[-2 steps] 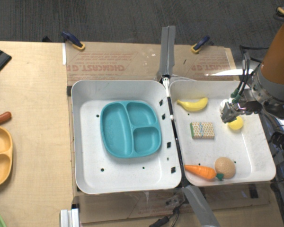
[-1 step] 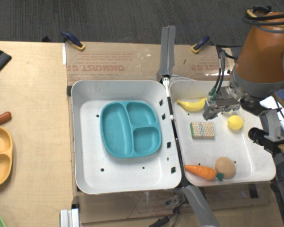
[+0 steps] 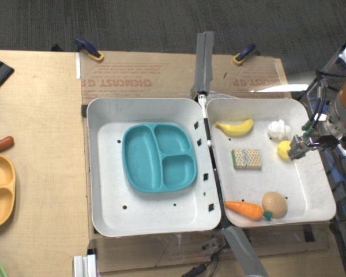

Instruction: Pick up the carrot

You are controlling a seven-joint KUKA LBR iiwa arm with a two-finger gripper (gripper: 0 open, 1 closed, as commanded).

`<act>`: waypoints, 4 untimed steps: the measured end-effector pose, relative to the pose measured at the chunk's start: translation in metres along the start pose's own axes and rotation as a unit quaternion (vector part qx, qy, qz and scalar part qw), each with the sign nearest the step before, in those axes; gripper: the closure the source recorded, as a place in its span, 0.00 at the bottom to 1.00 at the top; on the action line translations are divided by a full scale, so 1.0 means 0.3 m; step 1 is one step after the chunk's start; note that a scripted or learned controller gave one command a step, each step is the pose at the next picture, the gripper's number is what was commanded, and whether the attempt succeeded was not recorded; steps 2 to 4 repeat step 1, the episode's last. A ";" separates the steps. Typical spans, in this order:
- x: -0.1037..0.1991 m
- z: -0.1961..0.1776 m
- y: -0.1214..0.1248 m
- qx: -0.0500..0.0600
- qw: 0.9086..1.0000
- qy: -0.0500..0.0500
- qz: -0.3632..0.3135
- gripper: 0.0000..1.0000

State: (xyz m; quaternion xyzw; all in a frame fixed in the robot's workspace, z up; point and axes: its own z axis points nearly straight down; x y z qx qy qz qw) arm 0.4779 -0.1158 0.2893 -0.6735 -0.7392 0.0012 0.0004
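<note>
Camera view: two white bins are seen side by side, the left bin [image 3: 104, 172] bearing a teal divided plate [image 3: 160, 156]. The arm is cut off at the right edge. The gripper [image 3: 298, 148] sits beside a yellow object [image 3: 284, 149]; finger spacing cannot be told. An orange carrot [image 3: 244, 210] with a green tip lies at the right bin's [image 3: 311, 195] near edge, touching a tan egg [image 3: 274, 204].

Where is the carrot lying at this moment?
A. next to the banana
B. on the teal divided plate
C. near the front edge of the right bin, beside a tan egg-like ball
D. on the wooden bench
C: the carrot lies along the right bin's front edge, its green end against the tan egg-like ball.
</note>
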 end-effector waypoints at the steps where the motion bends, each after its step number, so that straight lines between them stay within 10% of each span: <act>1: 0.151 -0.105 0.041 -0.001 1.000 0.000 -0.019 1.00; 4: 0.151 -0.105 0.041 -0.001 1.000 0.000 -0.019 1.00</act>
